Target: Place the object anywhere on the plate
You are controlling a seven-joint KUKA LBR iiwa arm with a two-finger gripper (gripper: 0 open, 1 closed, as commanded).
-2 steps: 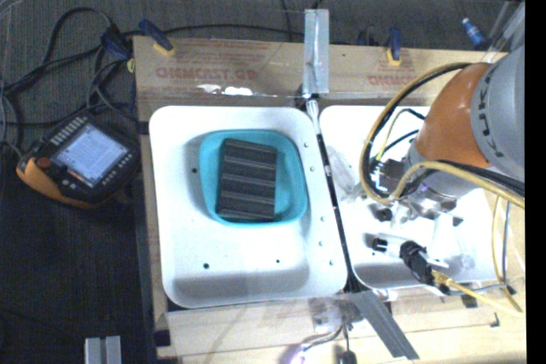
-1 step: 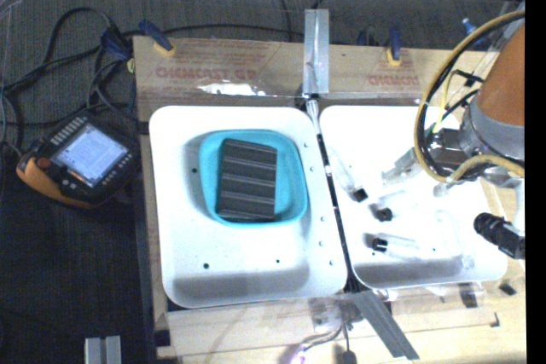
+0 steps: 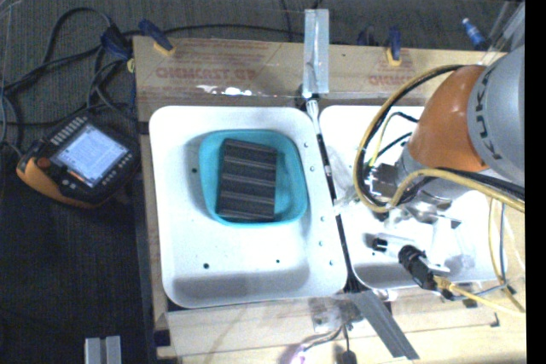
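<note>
So the dark grey ridged block (image 3: 248, 178) is sitting right on the teal plate (image 3: 293, 183), pretty much dead centre, lying flat with its ridges running across it. The block covers most of the plate, and a rim of teal shows all around it. The plate itself sits in the left bin (image 3: 175, 209), closer to that bin's far edge than its near one, with bare white floor in front of it.

The arm (image 3: 465, 128) is over the right bin (image 3: 341, 128), well apart from the plate and block. Its wrist end with the gripper (image 3: 414, 222) hangs low over the middle of that bin, wrapped in yellow and black cables. Honestly can't tell how the gripper is set from this angle, the cables and wrist hide it, and I see nothing in it.

Off the bench's left edge, a handheld control pad (image 3: 81, 159) with a lit screen lies on the floor.
</note>
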